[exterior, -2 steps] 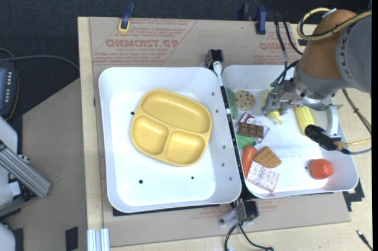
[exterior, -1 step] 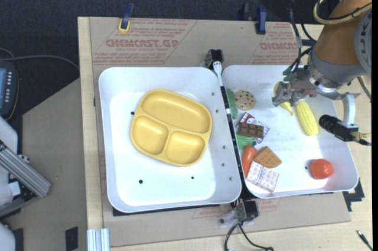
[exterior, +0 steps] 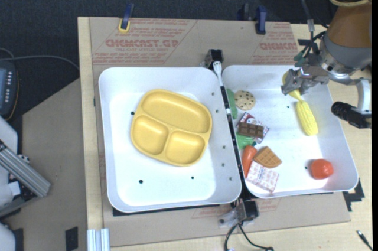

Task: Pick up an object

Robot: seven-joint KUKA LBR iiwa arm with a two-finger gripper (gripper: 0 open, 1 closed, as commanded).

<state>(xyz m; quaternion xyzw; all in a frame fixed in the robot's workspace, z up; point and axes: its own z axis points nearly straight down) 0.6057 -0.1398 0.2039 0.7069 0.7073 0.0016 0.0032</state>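
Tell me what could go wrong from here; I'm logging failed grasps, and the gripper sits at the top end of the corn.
1. The gripper is over the tip of the corn, not its middle, so the corn may pivot or slip out on closing.
2. The corn lies near the right bin's far wall, leaving little room for the fingers.
3. The tomato looks round and could roll if the corn swings into it.

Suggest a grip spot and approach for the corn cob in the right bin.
Grip the corn cob across its middle, coming straight down, probably. It lies flat, long axis running up-down in the view, bare floor on both long sides. The gripper sits by its upper end.
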